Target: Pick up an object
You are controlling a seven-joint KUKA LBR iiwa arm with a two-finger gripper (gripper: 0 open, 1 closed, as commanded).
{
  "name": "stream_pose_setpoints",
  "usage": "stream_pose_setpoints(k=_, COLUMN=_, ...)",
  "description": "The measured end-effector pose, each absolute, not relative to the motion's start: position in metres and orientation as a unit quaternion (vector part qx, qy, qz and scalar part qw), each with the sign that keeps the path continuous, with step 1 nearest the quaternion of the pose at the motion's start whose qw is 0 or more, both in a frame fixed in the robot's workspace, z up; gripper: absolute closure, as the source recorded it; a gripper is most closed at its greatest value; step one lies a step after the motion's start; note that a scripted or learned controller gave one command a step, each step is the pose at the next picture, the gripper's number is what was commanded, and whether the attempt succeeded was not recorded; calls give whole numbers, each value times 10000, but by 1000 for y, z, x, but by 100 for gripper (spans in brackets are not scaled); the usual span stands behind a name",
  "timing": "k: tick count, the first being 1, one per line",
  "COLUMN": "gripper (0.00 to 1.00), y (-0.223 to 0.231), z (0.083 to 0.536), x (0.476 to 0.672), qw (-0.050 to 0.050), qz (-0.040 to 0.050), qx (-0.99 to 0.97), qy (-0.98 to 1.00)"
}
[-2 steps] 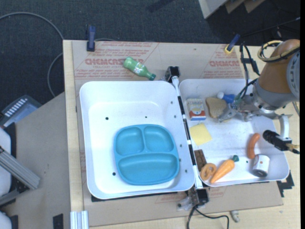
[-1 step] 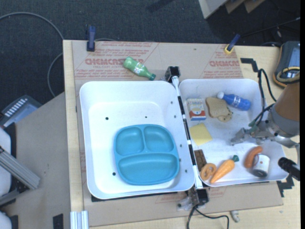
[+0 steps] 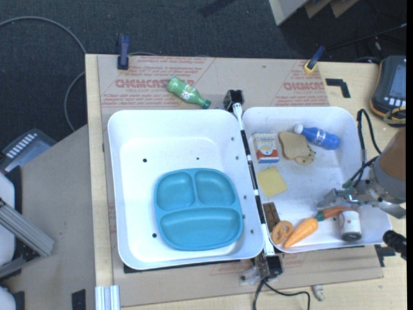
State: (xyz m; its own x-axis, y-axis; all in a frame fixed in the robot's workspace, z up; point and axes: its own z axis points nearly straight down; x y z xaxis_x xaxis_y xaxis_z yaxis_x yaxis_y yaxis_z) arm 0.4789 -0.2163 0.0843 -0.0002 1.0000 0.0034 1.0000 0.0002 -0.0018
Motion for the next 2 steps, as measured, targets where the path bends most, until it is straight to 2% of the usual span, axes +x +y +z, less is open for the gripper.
stream_pose_setpoints(k=1, gripper=0, y=-212, z=85, x=555, qw=-6, qz=-6, qx=-7066, qy=-7076)
stream_pose_setpoints(k=2, gripper=0, y=-167, z=92, x=626, qw=-3, qz=-8, qx=-7065, qy=-7078)
